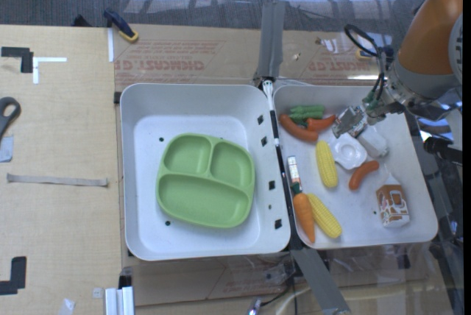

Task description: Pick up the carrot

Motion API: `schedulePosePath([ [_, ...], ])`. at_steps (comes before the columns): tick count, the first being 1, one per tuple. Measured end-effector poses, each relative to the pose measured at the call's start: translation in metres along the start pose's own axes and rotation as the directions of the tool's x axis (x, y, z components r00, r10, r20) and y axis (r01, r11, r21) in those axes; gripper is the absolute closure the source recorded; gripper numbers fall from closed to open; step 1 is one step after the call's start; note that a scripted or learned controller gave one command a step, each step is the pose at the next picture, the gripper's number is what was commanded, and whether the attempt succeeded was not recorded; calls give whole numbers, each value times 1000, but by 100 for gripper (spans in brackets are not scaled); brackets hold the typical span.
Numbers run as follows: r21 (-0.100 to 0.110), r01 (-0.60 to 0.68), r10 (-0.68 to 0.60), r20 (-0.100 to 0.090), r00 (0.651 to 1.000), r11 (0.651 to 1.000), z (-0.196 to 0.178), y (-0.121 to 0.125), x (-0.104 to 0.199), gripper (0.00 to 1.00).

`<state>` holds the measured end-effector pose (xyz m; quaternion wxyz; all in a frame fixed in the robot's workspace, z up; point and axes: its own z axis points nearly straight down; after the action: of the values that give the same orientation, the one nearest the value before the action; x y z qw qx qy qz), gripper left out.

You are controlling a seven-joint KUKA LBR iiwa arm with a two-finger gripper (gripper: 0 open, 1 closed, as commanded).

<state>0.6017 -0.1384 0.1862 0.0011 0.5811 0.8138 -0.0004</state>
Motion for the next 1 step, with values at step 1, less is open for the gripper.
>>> schedulePosePath([
  [1, 3, -187, 187, -2, 982, 982, 37, -38, 52, 0],
])
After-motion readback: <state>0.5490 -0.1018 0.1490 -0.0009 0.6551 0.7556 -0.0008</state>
